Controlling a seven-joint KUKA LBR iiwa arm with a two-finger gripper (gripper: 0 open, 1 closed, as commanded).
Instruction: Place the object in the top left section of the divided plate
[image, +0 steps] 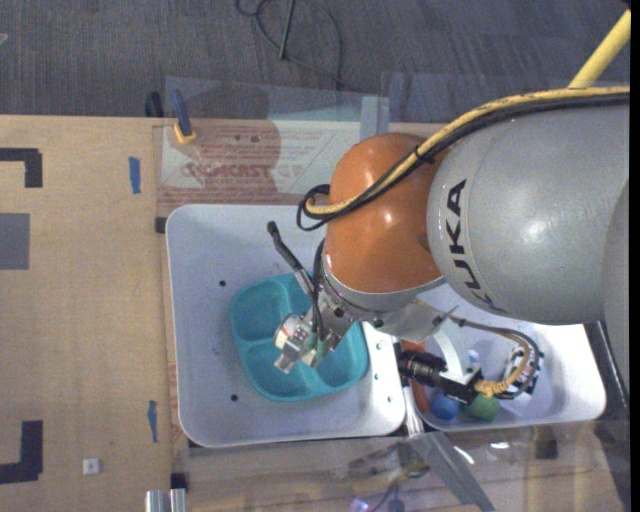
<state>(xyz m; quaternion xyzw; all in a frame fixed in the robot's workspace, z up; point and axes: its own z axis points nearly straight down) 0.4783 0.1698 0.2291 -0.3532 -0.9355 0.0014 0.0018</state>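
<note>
- Arm (480, 210): grey with orange band, reaching in from the right over the left bin (200, 330).
- Gripper (298, 345): low over the middle of the divided plate (255, 315); whether it is released or clenched cannot be told, nor whether it carries anything.
- Divided plate: teal, lying in the left bin, its right part hidden by the arm.
- Right bin (575, 390): holds a blue ball (446, 408), a green ball (484, 407) and something orange (424, 358), all near its left wall.
- Counter (80, 330): tan, with blue tape marks.
</note>
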